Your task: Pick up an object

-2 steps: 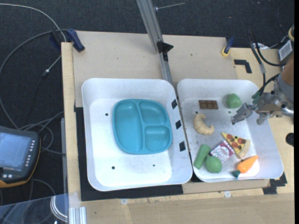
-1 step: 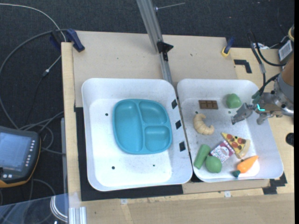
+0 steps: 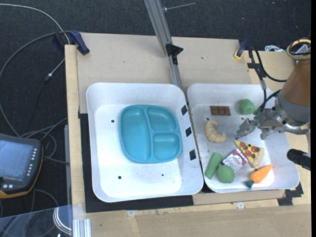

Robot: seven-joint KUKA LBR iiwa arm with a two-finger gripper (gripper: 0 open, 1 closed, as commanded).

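The pincer (image 3: pixel 249 128) is seen low over the right bin (image 3: pixel 197 95), its metal fingers splayed apart and nothing held between them. Just below it and slightly toward the arm, the pizza slice (image 3: pixel 249 152) is found, its long axis running slantwise away from the pincer; this is judged the likeliest object to be taken, so a short descent and shift would be needed. To the pincer's far side, toward the left bin, the croissant (image 3: pixel 214 131) is laid, and above it the chocolate bar (image 3: pixel 219 111). The green ball (image 3: pixel 246 106) is set just above the pincer. The arm (image 3: pixel 298 98) is reached in from the right, wrist bent downward over the surface (image 3: pixel 123 58).
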